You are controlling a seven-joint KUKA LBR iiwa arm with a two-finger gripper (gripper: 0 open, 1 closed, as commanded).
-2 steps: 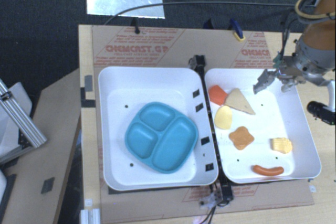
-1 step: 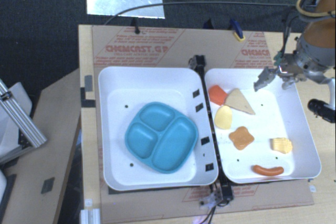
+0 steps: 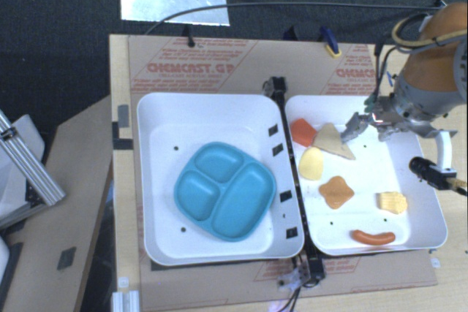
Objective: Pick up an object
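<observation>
The right bin (image 3: pixel 431 226) holds several toy foods: a red-orange piece (image 3: pixel 303 131), a cream wedge (image 3: pixel 333 142), a pale yellow piece (image 3: pixel 311 164), a brown cookie shape (image 3: pixel 336 191), a yellow waffle piece (image 3: pixel 392 202) and a sausage (image 3: pixel 374 236). My gripper (image 3: pixel 360 126) hangs low over the back of this bin, just right of the cream wedge and close to its upper edge. I see nothing lifted off the bin floor. The grey wrist and orange band of the arm (image 3: pixel 431 62) rise behind it at the upper right.
The left bin (image 3: pixel 168 120) holds a blue divided plate (image 3: pixel 224 190). A black-clipped divider (image 3: pixel 287 157) separates the two bins. A white and black fitting (image 3: pixel 433 168) juts over the right bin's right rim. Cables run across the back of the bench.
</observation>
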